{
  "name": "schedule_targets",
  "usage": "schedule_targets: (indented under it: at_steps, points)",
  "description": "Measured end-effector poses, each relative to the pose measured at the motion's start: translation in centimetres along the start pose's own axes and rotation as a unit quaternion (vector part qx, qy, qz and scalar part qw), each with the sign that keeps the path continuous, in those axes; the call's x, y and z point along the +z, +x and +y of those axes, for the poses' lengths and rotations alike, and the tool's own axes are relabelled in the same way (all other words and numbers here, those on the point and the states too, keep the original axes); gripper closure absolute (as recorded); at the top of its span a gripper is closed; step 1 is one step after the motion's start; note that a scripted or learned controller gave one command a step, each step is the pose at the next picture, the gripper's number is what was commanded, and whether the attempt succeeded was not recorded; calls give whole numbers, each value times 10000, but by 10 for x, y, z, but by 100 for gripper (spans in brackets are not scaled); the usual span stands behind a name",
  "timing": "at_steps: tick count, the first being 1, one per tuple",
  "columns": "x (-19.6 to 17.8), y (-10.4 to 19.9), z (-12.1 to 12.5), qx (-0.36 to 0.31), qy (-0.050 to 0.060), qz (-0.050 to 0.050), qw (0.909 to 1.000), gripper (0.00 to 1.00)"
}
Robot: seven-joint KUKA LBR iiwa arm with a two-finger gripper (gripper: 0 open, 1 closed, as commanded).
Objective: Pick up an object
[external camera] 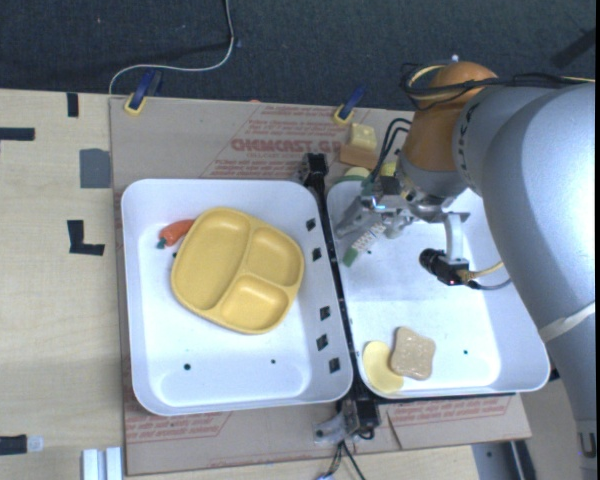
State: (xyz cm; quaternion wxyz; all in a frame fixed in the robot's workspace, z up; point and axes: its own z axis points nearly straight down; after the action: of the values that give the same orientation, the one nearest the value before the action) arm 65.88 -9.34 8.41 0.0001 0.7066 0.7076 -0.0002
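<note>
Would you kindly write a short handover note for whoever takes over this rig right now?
Gripper: low over the upper left part of the right bin, near the divider; nothing visibly held.
Right bin: a toast slice lying partly on a pale yellow disc at the front edge.
Left bin: a yellow divided plate, with an orange carrot-like piece at its upper left.
Done: no pick confirmed.
Left: grasp an object and lift it.
</note>
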Motion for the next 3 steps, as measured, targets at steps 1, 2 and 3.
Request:
schedule_targets:
  at_steps: [1, 2, 3]
  points:
    - [-1, -14, -23, 6, 2, -4, 10000, 0]
    - [-11, -13, -22, -1, -4, -1, 10000, 100]
    - [-10, -13, -22, -1, 0, 0, 10000, 0]
